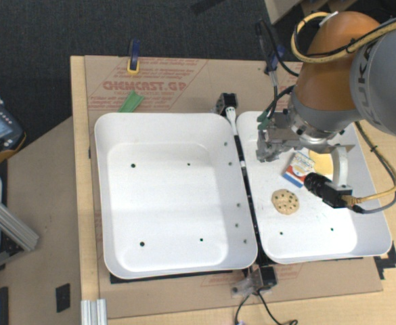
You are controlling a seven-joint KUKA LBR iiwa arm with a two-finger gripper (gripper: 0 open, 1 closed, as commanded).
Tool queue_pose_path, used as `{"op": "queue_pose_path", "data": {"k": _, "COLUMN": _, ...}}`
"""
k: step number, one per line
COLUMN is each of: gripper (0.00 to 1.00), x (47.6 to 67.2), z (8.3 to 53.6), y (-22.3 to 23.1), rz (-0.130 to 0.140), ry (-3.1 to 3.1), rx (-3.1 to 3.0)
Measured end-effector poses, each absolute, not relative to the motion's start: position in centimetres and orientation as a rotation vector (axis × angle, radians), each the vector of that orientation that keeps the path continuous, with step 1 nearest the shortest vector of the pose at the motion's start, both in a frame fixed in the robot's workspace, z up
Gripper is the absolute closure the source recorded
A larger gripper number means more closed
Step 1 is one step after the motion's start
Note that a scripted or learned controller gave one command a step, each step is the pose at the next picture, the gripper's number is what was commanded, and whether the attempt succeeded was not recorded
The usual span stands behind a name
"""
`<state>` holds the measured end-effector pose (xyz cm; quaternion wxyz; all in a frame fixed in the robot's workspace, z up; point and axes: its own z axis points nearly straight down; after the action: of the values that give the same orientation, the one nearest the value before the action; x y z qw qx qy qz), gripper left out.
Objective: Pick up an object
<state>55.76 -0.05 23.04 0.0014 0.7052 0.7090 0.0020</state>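
Cookie [286, 201], round and dark-speckled, lies flat in the right bin [360, 246], roughly mid-floor and a little toward the shared rims. I see bare white floor around its near side and to its right, out to that bin's near rim. Just beyond it sits a small white packet [295, 173] with red and blue print, close to the cookie but seemingly not touching. A flat yellow piece [321, 162] lies against the packet, partly under the arm.

My gripper [269, 152] hangs over the far-left part of the right bin, near the rim that meets the left bin [110, 181], beyond and left of the cookie. I cannot tell whether it is apart or together; nothing shows clamped in it.

Count: two bins, one cookie, one packet, one yellow piece.
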Motion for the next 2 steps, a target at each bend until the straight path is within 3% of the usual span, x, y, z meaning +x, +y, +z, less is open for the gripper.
{"op": "queue_pose_path", "data": {"k": 1, "gripper": 1.00, "x": 55.5, "z": 27.9, "y": 3.7, "rz": 0.007, "ry": 2.224, "rx": 2.214}}
{"op": "queue_pose_path", "data": {"k": 2, "gripper": 1.00, "x": 49.8, "z": 26.5, "y": -2.3, "rz": -0.008, "ry": 2.215, "rx": 2.233}}
